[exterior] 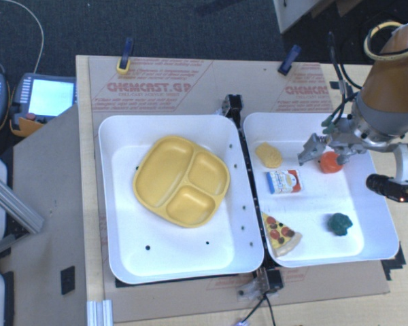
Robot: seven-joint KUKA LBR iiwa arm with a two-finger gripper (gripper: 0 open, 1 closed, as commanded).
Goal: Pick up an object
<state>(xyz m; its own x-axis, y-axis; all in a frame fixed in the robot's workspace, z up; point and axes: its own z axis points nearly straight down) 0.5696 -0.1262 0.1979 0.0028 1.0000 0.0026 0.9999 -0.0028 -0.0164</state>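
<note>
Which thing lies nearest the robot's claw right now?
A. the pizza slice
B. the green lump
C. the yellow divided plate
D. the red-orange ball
D: the gripper hangs right over the red-orange ball in the right bin, while the pizza slice and green lump lie nearer the front and the plate sits in the left bin.

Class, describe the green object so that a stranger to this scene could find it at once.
Start at the right-hand white bin. Look to its near right corner, beyond the pizza slice. There sits a small, lumpy, dark green object, the only green thing among the bin's yellow, red and white items.
</note>
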